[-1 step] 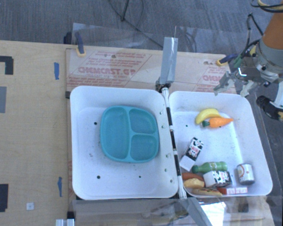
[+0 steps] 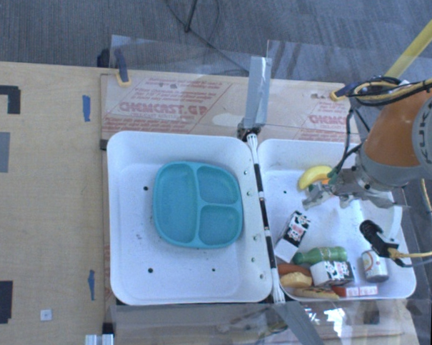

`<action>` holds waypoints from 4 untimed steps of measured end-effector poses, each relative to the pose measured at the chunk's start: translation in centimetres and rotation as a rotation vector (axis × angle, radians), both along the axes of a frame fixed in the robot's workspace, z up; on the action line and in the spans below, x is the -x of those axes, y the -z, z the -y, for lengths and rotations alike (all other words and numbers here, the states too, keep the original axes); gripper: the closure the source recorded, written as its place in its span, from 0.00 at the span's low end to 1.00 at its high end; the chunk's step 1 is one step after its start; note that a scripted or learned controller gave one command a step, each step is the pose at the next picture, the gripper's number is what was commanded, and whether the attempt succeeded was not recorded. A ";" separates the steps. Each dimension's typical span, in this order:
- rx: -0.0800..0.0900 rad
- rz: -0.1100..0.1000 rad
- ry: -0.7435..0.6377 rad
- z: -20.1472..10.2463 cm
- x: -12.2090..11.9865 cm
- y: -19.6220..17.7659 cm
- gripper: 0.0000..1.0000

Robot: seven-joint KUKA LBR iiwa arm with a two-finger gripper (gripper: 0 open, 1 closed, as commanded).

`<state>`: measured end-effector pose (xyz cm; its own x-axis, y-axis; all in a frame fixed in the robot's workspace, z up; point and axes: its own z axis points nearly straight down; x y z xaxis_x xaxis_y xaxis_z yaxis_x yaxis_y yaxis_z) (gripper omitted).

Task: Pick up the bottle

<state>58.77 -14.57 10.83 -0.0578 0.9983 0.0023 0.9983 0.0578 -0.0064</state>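
Observation:
The bottle (image 2: 318, 255) is green and lies on its side near the front of the right bin (image 2: 404, 284), among other items. My gripper (image 2: 328, 198) hovers over the back half of that bin, just right of a yellow banana (image 2: 313, 177) and well behind the bottle. Its fingers are spread open with nothing between them. A black-and-white cow-print carton (image 2: 296, 229) sits between the gripper and the bottle, slightly to the left.
Around the bottle crowd a cow-print can (image 2: 332, 270), a small tin (image 2: 373, 265), an orange carrot-like piece (image 2: 289, 269), a yellowish item (image 2: 298, 280) and a red-and-white packet (image 2: 359, 290). The left bin (image 2: 122, 200) holds a teal divided plate (image 2: 198, 204).

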 end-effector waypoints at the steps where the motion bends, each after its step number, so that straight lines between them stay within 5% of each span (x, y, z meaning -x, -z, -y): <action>1: 0.001 0.002 -0.024 -1.2 4.2 -9.2 0.00; 2: 0.003 0.013 0.098 -1.6 8.8 0.0 0.00; 3: -0.011 0.020 0.593 0.7 10.0 1.7 0.00; 4: 0.004 0.022 0.603 1.5 10.2 1.1 1.00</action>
